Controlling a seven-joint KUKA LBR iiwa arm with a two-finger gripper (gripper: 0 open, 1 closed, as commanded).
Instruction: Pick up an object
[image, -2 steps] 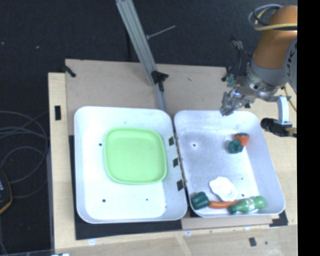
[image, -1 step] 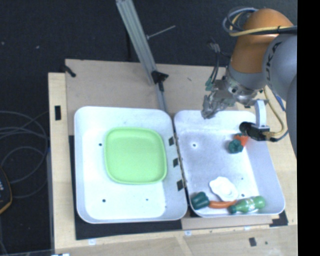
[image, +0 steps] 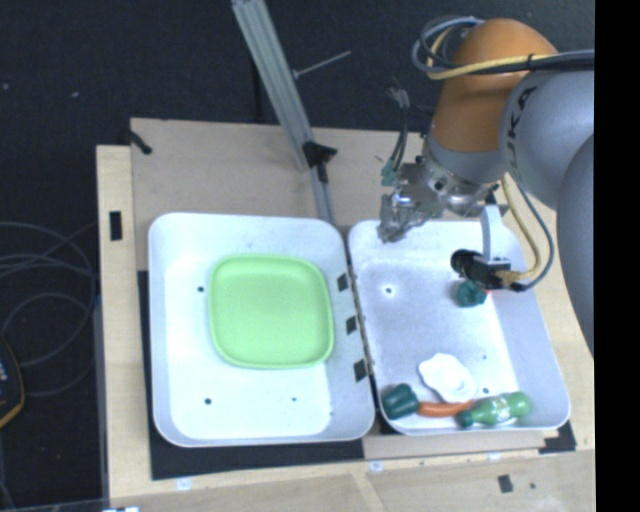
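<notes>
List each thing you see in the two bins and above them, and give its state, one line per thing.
Gripper: above the right bin's far left corner, holding nothing visible.
Green plate: flat in the left bin.
Teal ball: resting in the right bin.
White piece, orange stick, green bottle, dark green block: lying clustered at the near edge.

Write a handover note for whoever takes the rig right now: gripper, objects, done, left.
Gripper: over the far left corner of the right bin, with nothing seen between its fingers; open or shut is unclear.
Right bin: small teal object near the middle right; dark green block, white piece, orange stick and green bottle clustered along the near edge.
Left bin: light green square plate lies flat in its middle.
Done: nothing picked yet.
Left: choose an object, descend, grasp, lift.
</notes>
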